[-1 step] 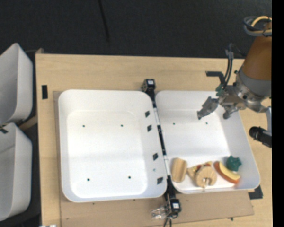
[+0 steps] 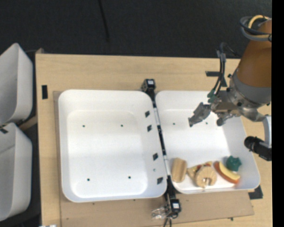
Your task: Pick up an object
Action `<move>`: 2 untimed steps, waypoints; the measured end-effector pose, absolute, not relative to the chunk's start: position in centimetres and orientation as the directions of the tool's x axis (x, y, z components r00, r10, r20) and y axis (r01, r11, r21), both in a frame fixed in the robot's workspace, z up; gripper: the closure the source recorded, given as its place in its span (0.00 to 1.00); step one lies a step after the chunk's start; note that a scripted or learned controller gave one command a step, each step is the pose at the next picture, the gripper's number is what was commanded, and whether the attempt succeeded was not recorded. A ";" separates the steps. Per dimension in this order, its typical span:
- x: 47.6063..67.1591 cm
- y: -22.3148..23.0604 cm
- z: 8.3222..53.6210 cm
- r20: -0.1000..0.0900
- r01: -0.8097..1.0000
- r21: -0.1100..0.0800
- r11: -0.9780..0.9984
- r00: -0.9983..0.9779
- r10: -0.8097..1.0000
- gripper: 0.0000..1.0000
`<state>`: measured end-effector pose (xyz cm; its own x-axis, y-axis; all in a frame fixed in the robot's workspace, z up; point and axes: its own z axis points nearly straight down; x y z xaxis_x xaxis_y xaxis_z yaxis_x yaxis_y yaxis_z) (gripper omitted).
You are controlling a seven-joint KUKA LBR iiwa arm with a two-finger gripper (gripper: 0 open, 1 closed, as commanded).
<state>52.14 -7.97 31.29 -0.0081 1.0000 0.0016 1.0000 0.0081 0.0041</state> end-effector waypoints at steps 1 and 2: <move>48.7 -4.2 19.4 0.002 1.000 -0.012 0.000 0.000 1.000 0.00; 49.1 -4.6 21.1 -0.001 1.000 0.003 -0.009 0.009 1.000 1.00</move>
<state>49.11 -4.60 21.13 0.0094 1.0000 -0.0006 1.0000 -0.0094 0.0032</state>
